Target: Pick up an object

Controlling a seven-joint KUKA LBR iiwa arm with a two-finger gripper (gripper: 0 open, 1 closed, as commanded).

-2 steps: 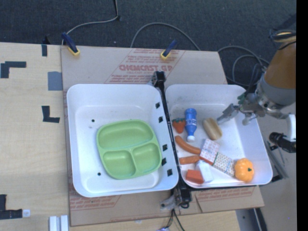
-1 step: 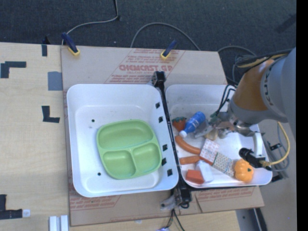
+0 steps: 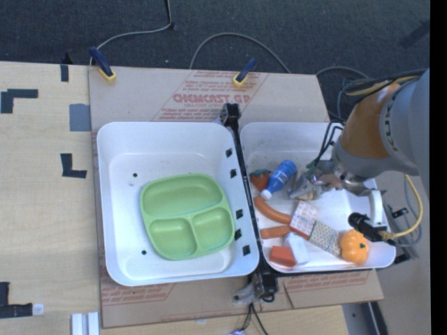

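Observation:
My gripper hangs low in the right bin, just right of a blue bottle and above a pink-and-white packet. The grey wrist covers its tip. Around it lie a small red-orange piece, two orange sausages, a red block, a white block, a speckled box and an orange toy pepper.
The left bin holds a green divided plate. A black divider joins the two bins. Cardboard lies under them, held by two clamps at the back. The arm's cable loops at the right bin's edge.

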